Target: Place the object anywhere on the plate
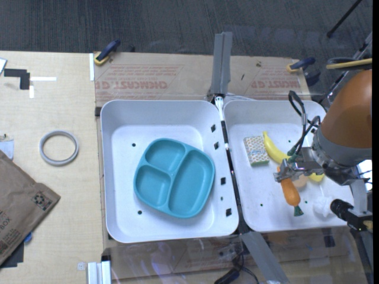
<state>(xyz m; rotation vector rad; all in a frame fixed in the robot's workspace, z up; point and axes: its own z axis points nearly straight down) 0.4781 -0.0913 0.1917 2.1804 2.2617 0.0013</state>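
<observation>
You're at the pick: the gripper (286,174) hangs over the carrot (290,192), which lies just below its tips; their spread you cannot tell. Next, close and carry left to the blue plate (174,177).

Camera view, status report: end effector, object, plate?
End effector over right bin, at carrot. Banana, sponge beside it. Plate in left bin.
</observation>
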